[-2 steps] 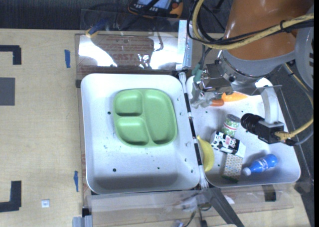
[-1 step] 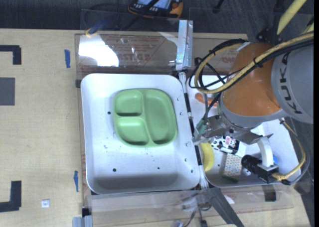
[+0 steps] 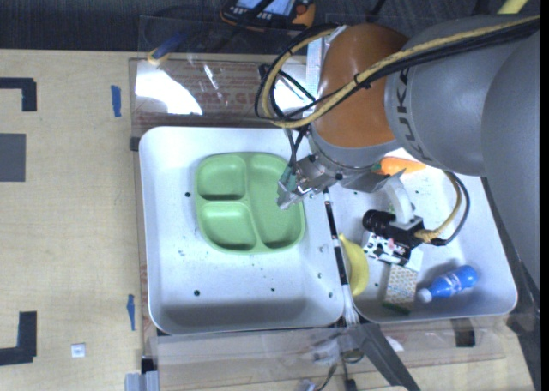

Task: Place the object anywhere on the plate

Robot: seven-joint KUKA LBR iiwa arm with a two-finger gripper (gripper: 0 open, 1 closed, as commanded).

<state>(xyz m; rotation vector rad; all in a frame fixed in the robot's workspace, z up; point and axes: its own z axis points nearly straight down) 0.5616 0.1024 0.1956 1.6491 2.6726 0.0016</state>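
The gripper (image 3: 290,192) hangs over the three o'clock edge of the green divided plate (image 3: 249,201), which sits in the left bin (image 3: 171,286). Something small and greenish seems to sit at the fingertips, but it blends into the plate behind it, so I cannot tell how far apart the fingers stand or whether they hold anything.

If an object is pinched there, I would ease it a little toward nine o'clock so it lands inside a compartment, not on the rim, then release low to stop a bounce.

Otherwise the candidates lie in the right bin (image 3: 489,252): a banana (image 3: 356,265) at its nine o'clock, a blue bottle (image 3: 446,284) at five o'clock, an orange piece (image 3: 396,164) at twelve.
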